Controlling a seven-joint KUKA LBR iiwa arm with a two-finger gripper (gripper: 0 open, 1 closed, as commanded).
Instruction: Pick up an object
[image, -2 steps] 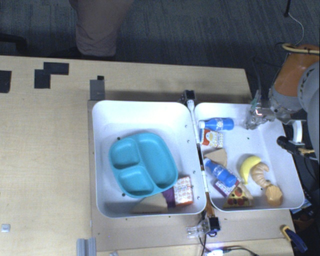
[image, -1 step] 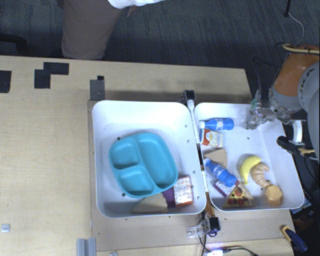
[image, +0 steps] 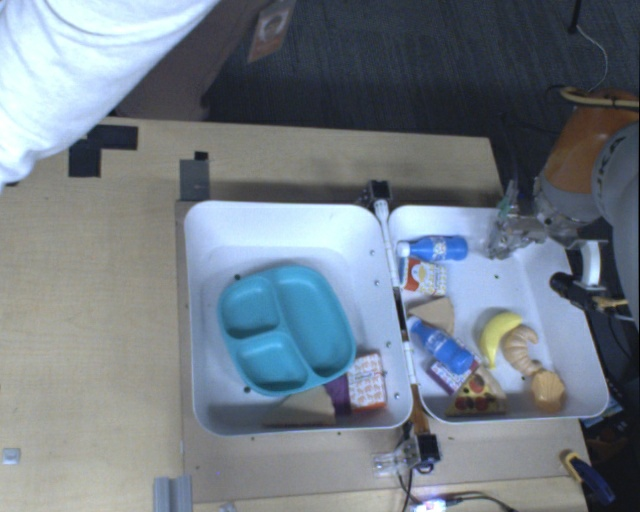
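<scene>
Fingers (image: 503, 240) parted and empty, I hang at the right bin's (image: 592, 385) back corner. Best bet, I judge: centre squarely over the nearby bottle (image: 434, 248) before closing.

A robotics lab: a taped wooden bench (image: 90, 330) with two white bins (image: 200, 300) of toy props.

In the left bin (image: 200, 300) the blue divided plate (image: 287, 328) fills the middle; open white floor runs along the wall from nine o'clock round to two o'clock. At five o'clock a small carton (image: 367, 381) and a purple item (image: 340, 392) crowd the corner.

The right bin (image: 575, 330) is tighter — a blue bottle (image: 433, 248) and a snack pack (image: 424, 277) at ten o'clock, a second bottle (image: 442, 349), a banana (image: 498, 333), a wooden figure (image: 530, 367) and a pizza slice (image: 477, 394) across the lower half. Bare floor lies from one to three o'clock, where the tool (image: 505, 238) hangs at the far rim. The tabletop (image: 90, 330) at nine o'clock is open.
</scene>
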